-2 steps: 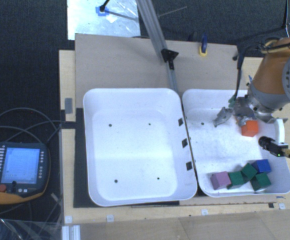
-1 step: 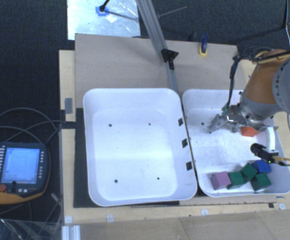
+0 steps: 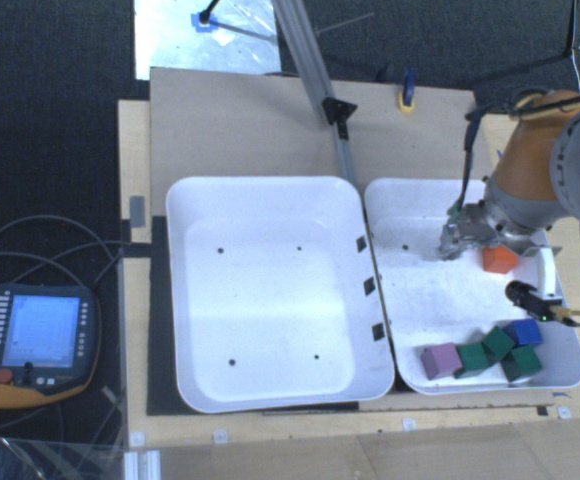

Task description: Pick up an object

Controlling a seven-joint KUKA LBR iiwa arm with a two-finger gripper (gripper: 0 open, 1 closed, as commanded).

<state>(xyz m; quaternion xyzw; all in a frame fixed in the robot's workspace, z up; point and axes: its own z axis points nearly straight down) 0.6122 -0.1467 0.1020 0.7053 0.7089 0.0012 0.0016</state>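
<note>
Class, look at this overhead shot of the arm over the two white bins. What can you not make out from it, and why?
- Gripper in the right bin: too small and blurred in the camera view to tell how its fingers stand.
- Orange block: partly covered by the arm's wrist.
- Green blocks by the blue block and purple block: clustered, so their count is unclear.
- Handheld screen: text too small.

Dark carpeted floor [image 3: 50, 88] around a pale wooden bench [image 3: 240, 128] — a teach pendant [image 3: 35, 343] with looped cable lies on the floor at left, a bright reflective sheet [image 3: 205, 23] at top, a slanted metal pole [image 3: 305, 48] crossing it.
</note>
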